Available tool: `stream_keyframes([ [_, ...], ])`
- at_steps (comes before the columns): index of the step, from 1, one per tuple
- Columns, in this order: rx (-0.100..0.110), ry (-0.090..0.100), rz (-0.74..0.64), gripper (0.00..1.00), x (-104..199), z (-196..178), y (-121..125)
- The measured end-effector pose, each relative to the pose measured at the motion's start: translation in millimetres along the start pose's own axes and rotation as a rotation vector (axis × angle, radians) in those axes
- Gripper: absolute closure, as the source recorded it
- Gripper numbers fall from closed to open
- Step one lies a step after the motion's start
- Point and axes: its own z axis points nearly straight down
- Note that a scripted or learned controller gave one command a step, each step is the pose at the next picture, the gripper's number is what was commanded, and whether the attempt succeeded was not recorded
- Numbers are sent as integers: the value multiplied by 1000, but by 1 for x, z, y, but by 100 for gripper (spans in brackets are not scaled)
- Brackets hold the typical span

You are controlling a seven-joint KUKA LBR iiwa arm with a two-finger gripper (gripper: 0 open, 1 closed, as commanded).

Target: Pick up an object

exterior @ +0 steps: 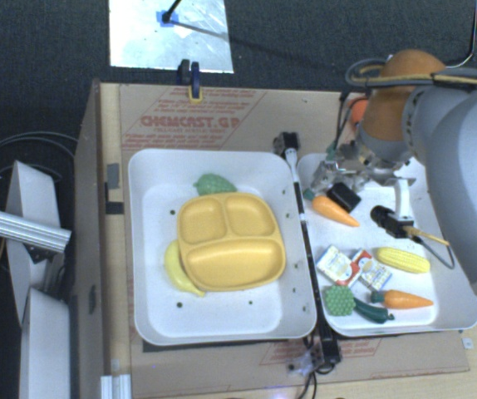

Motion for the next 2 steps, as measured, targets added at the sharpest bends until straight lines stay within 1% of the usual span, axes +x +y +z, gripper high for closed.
stream_keyframes([
  [1,3,2,2,0,-11,1,-30],
  [2,11,5,1,100,-11,-9,-32],
])
